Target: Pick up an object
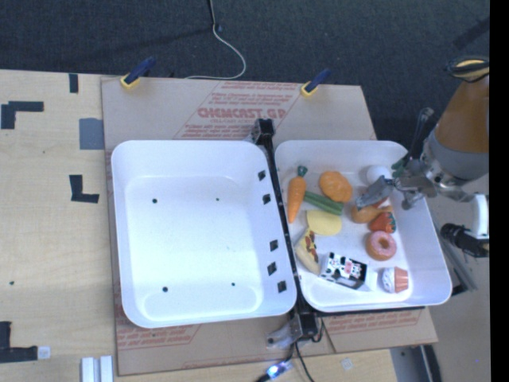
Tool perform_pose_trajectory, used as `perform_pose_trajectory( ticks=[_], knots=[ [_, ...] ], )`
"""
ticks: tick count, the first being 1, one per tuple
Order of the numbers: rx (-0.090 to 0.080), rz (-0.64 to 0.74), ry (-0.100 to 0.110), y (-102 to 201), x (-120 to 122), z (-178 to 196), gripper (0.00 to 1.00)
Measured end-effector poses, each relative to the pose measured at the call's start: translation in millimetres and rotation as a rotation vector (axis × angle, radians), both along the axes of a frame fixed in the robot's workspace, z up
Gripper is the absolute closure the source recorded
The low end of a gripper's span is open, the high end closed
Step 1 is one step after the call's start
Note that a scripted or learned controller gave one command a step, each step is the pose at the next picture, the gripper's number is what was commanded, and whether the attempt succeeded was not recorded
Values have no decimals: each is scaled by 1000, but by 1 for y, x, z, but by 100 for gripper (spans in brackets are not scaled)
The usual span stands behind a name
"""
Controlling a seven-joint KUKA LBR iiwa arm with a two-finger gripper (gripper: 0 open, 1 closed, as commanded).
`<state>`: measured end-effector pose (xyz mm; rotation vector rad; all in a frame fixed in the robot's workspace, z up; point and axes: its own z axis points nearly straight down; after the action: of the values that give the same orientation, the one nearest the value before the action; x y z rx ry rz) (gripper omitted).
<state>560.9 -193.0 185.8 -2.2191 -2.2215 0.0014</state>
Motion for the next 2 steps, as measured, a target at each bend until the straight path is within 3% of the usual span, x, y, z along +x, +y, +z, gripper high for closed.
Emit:
perform_pose_trajectory(
  ticks=[1,2],
  knots=[
    [-7,0,-13,19,31,-87,0],
    [-18,5,7,92,73,-101,0]
  ],
)
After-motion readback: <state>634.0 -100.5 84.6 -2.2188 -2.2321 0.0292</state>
